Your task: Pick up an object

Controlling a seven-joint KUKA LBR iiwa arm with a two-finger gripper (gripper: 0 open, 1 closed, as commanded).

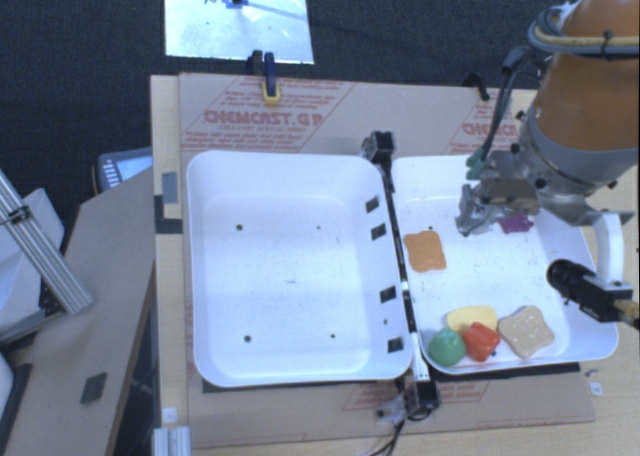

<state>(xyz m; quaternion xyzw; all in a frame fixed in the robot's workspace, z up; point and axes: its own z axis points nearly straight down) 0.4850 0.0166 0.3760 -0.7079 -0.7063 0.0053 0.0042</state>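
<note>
- The left bin [285,274] is sitting bare of toys, so it is offering nothing to grasp.
- In the right bin [440,189], an orange flat piece [425,251] is lying near the divider, well apart from the rest: probably the easiest target.
- A green ball [446,346], red piece [481,340], yellow piece [471,318] and toast slice [526,330] are crowding the near corner, risking a nudge.
- The gripper [484,212] is hovering beside a purple piece [517,223]; I cannot tell its finger state.
</note>
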